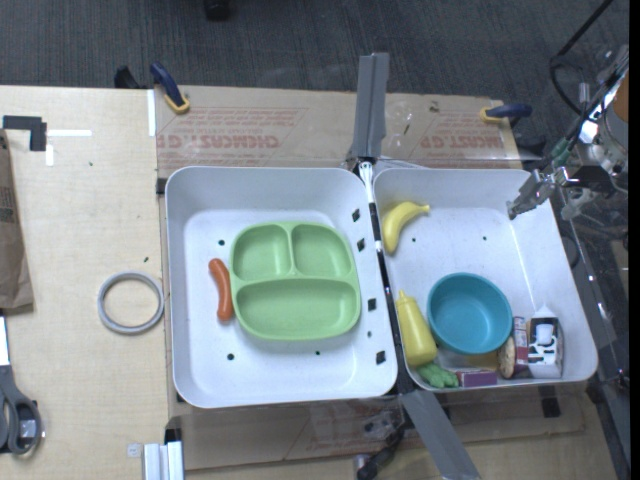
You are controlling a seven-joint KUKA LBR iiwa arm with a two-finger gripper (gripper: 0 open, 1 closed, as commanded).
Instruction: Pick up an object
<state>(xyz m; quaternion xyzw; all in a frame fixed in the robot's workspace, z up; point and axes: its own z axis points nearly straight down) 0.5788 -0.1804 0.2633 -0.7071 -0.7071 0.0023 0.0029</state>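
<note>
The left bin (190,268) holds a green divided plate (295,280) with an orange sausage-shaped toy (222,288) lying just to its left. In the right bin (560,258) a banana (400,220) lies at the far left corner. A blue bowl (470,311) sits near the front, with a yellow bottle (415,330) beside it on the left. A green item (435,373), a purple item (478,376) and a small carton (543,343) line the front wall. My gripper (530,196) hangs over the right bin's far right corner, apart from every object.
A tape ring (131,301) lies on the bench left of the bins. Scissors (15,420) are at the bottom left. Clamps (170,86) hold the cardboard behind the bins. A grey upright post (372,108) stands between the bins at the back.
</note>
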